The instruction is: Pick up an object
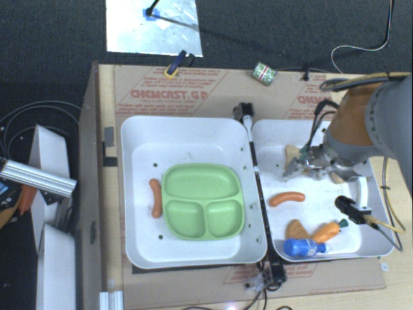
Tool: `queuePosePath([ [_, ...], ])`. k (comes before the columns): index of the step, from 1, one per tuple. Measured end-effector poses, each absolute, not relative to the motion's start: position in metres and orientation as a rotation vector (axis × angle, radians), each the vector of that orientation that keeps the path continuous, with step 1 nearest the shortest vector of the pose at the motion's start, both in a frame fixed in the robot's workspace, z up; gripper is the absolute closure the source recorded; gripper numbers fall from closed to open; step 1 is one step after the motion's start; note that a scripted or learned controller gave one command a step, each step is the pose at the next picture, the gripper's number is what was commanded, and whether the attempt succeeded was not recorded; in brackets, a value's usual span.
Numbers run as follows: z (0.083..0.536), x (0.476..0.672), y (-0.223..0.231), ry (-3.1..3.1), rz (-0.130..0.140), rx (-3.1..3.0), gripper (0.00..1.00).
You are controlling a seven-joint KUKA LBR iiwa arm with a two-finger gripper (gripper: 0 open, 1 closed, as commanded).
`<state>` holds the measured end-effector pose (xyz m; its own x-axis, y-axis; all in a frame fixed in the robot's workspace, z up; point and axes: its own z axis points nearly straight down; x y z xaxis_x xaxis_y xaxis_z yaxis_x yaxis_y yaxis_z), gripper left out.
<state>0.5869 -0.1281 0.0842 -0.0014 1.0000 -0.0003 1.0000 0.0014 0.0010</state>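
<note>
Right bin (387,247): sausage (286,199) lies crosswise (slightly tilted); fingers (292,168) closure unclear.

sausage (286,199) | orange-red, lying flat | right bin centre, apart from other items

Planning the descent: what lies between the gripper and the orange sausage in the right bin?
Bare white bin floor separates gripper from orange sausage, camera view.
</note>
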Motion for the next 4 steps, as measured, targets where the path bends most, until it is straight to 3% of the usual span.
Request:
queuePosePath([
  [1,0.091,0.640,-0.102,2.225,0.002,2.216,0.00],
  [4,0.087,0.652,-0.096,2.220,0.006,2.213,0.00],
])
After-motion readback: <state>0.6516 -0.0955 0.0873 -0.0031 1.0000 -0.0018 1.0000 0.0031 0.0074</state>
